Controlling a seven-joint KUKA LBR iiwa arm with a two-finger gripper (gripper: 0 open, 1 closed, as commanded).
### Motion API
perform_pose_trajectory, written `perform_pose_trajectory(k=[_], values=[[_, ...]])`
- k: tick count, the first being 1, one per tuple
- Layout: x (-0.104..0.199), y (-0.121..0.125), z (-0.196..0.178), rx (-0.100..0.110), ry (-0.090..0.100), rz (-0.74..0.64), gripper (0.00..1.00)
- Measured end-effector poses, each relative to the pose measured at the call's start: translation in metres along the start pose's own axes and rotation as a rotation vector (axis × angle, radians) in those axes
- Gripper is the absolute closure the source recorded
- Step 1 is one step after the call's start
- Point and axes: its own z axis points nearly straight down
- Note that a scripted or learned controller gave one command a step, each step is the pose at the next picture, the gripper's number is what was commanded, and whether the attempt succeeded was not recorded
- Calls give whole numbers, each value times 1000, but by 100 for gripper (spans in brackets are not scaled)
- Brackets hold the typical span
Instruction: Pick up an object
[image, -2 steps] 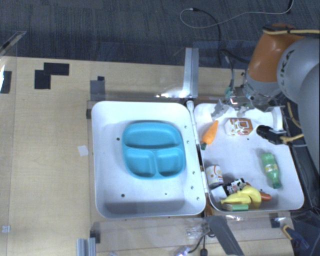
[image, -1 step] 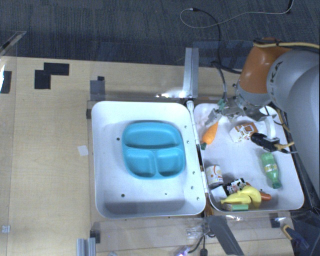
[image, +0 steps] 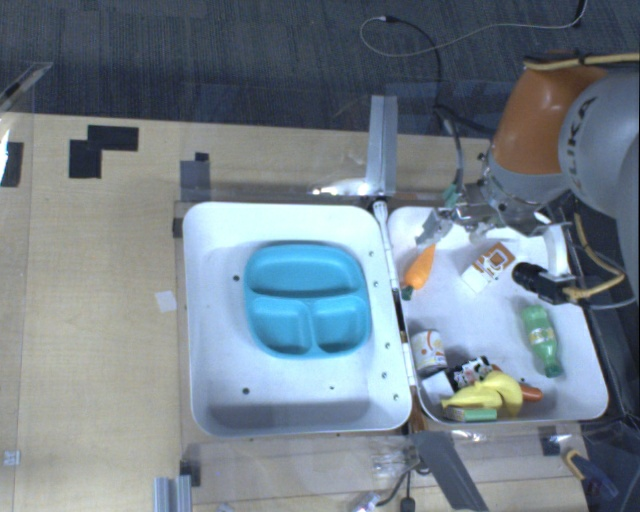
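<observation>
While the gripper (image: 437, 226) hangs over the right bin (image: 585, 400), fingers spread and empty, it should settle straight down astride the carrot (image: 420, 268) just below it. That bin also holds a green bottle (image: 540, 340), small box (image: 487, 266) and banana (image: 488, 393) (near corner); the left bin (image: 210, 330) holds a blue tray (image: 305, 300).

The grey arm (image: 590, 120) with its orange band (image: 530, 115) reaches in from the right, wrist bent down, gripper (image: 445, 218) low.
</observation>
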Motion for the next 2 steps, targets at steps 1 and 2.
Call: perform_pose_trajectory(k=[1, 2], values=[[0, 2, -11, -4, 0, -3, 100], [0, 1, -11, -3, 0, -3, 0]])
